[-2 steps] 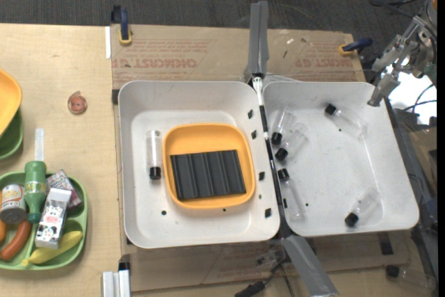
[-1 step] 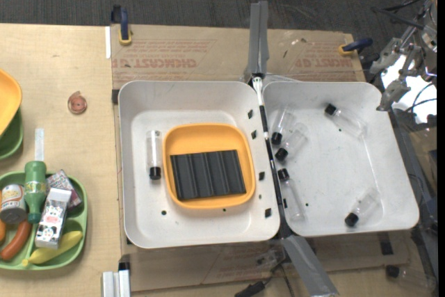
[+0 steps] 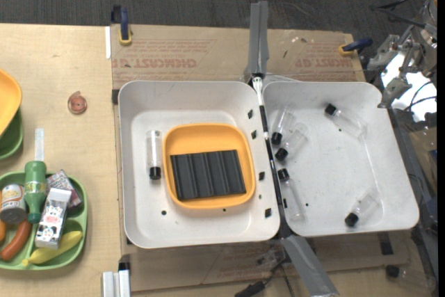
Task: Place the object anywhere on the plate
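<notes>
Orange plate point(image 3: 208, 139) carries dark ridged block point(image 3: 208, 174) | clear vial point(image 3: 154, 155) beside | jaws: cannot tell

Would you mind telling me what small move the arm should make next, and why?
Probably reach over the right bin toward one clear vial: several vials lie there, one lies beside the yellow plate in the left bin, and the plate carries just a dark ridged block.

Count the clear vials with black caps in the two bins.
6. One in the left bin beside the orange plate. Five in the right bin. Clear plastic may hide others.
</notes>
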Robot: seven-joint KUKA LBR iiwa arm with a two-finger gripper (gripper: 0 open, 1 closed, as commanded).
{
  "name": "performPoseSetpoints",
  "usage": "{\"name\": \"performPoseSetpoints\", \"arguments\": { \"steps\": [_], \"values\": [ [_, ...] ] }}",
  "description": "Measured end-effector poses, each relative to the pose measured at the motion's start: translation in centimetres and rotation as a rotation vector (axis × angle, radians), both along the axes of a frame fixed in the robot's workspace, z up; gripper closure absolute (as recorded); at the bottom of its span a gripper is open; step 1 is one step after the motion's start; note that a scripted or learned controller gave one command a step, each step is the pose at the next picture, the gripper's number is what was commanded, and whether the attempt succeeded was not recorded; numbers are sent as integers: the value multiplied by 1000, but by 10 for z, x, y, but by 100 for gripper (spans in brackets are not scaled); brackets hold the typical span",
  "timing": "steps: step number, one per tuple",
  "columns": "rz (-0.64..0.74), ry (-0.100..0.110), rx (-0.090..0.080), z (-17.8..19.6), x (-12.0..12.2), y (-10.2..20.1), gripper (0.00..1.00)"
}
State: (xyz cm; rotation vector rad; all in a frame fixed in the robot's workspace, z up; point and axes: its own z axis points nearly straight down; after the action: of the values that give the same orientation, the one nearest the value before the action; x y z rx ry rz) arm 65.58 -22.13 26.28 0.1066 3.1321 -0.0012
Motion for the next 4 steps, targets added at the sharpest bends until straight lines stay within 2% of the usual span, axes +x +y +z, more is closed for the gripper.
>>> {"name": "performPoseSetpoints", "arguments": {
  "steps": [1, 2, 4],
  "values": [
    [98, 2, 0, -5, 0, 1, 0],
    [342, 1, -1, -11, 4, 0, 0],
    [390, 2, -1, -5, 4, 0, 0]
  ]
}}
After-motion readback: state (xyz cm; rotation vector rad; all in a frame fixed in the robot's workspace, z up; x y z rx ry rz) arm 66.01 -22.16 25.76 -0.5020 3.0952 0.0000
